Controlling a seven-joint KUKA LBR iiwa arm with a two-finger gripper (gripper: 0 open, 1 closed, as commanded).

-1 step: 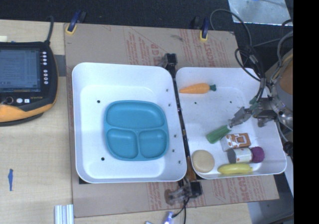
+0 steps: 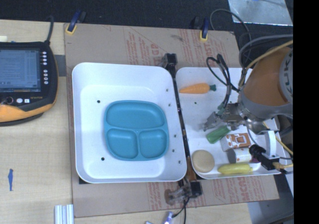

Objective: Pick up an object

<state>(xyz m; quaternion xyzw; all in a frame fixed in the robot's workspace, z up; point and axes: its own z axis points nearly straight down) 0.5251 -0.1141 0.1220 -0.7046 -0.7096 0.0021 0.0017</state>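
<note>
Two white bins sit side by side on a sheet of cardboard (image 2: pixel 149 44) clamped to the bench.

Left bin (image 2: pixel 84 118): holds one blue divided plate (image 2: pixel 135 129), lying flat at its middle with all three sections bare. Likely kept here as a place to set things down.

Right bin (image 2: pixel 192 76): holds the loose items, so the pick has to happen here.
- Carrot (image 2: pixel 195 88), orange with a green tip, lying crosswise toward the far end, well apart from the rest.
- Green piece (image 2: pixel 218 134), a short stick shape, lying tilted mid-bin, just beside the gripper.
- Round tan disc (image 2: pixel 203 161), near the front left corner.
- Yellow banana-like piece (image 2: pixel 234 168), lying along the near wall.
- Small carton (image 2: pixel 237 141) with a brown and white label, right of the green piece, touching a grey cylinder (image 2: pixel 232 156) just in front of it.

Arm (image 2: pixel 266 86): reaches in from the right, its orange band over the right bin, cables looping above it.

Gripper (image 2: pixel 215 121): low over the middle of the right bin, pointing left, its tip just beside the green piece. Its state cannot be told; metal parts and cables blur together. Nothing is seen held.

Judgement: the green piece looks the nearest candidate; the crowded near end leaves little room for a clean grasp, while the carrot lies free.

Left of the bins: a handheld control tablet (image 2: pixel 22 81), screen lit.
</note>
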